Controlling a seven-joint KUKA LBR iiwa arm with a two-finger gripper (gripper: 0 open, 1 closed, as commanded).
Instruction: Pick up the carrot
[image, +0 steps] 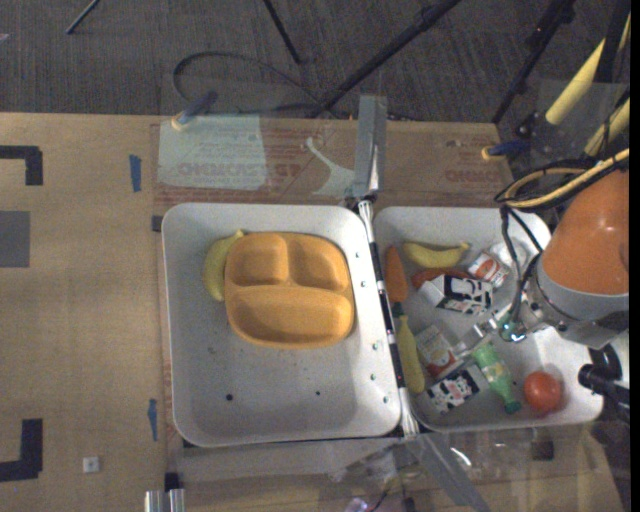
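The carrot (396, 275) is a short orange root lying lengthwise along the left wall of the right bin (570, 415), near its far end. It lies free, with nothing touching it from above. My gripper (508, 326) hangs low over the middle right of that bin, well to the right of the carrot and just above a green bottle (497, 376). The arm's orange band (598, 240) and grey wrist cover the bin's right wall.
Around the carrot lie a yellow banana (435, 252), a red pepper (437, 273), milk cartons (457, 292), a yellow corn cob (409, 356) and a tomato (543, 391). The left bin (260, 400) holds an orange divided plate (289, 287) over another banana (214, 268).
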